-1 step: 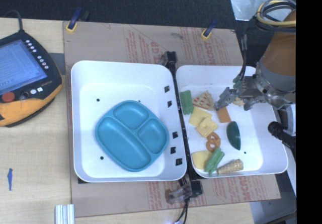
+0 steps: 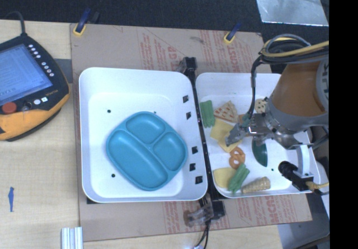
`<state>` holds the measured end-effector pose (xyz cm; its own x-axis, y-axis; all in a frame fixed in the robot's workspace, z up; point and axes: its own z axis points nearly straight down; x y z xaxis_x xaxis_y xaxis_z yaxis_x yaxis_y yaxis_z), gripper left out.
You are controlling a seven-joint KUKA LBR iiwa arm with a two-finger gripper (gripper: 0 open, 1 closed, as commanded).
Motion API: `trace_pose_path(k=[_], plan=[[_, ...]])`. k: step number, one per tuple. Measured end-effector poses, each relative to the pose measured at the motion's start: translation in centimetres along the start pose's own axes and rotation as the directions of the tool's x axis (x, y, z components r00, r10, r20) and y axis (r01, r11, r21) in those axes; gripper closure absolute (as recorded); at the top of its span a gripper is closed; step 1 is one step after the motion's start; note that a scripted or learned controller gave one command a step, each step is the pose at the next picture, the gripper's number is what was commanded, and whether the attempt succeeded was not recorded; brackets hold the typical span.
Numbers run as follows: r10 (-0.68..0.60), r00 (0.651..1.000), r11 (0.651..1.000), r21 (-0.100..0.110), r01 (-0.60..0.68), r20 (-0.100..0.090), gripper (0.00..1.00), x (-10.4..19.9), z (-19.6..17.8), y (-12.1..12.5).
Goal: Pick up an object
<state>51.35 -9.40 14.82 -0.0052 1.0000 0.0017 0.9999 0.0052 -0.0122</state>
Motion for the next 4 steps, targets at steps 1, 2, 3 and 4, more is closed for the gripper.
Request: trace_pose_path(k=[1, 2, 3, 4], plan=[[0.002, 1.0, 1.0, -0.003, -0.002, 0.0, 0.0, -2.0, 5.8, -1.8], [-0.002, 1.0, 1.0, -0.005, 0.002, -0.001, 0.0, 0.2, 5.7, -2.2], [0.0, 1.0, 1.0, -0.015, 0.0, 0.002, 0.0, 0.1, 5.5, 3.1], [0.002, 1.0, 1.0, -0.004, -0.002, 0.0, 0.0, -0.6, 5.7, -1.2]])
